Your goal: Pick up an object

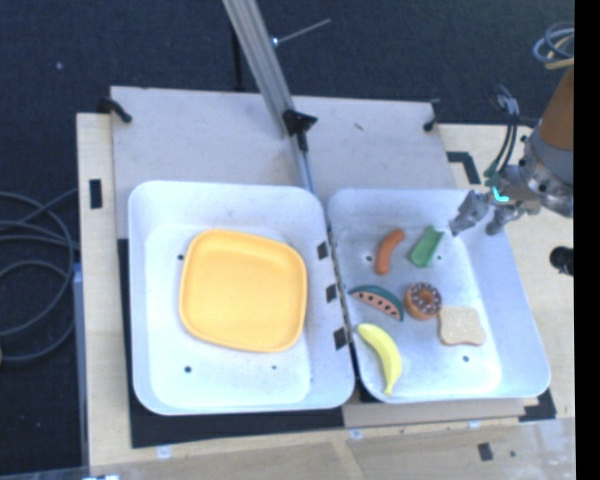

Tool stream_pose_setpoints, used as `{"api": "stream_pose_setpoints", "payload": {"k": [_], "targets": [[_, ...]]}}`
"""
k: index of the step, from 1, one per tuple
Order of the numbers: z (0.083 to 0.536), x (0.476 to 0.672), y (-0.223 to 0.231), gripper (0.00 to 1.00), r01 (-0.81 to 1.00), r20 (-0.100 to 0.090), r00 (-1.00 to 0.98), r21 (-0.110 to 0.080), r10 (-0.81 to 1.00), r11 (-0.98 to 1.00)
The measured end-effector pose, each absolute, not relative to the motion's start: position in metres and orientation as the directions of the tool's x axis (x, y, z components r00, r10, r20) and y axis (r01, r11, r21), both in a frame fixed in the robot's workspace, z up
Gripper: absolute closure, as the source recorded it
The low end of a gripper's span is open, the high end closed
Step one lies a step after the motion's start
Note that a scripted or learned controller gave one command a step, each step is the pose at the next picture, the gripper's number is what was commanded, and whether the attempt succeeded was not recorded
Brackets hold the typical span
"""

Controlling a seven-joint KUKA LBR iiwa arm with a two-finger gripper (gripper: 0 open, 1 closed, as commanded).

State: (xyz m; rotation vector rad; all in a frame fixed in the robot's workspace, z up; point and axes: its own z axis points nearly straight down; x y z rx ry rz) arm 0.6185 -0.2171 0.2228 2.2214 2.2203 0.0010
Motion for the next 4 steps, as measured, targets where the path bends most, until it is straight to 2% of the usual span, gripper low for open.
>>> {"api": "stream_pose_setpoints", "payload": {"k": [1,3,4], "targets": [[0.223,0.618,-0.217,0.0,1.0,0.0,0.0,0.001,1.0,0.0],[0.104,0.603,-0.22,0.0,1.0,0.001,0.001,-0.004,1.0,-0.001],[0.101,0.603,-0.221,0.0,1.0,-0.001,0.0,0.001,1.0,0.0]]}}
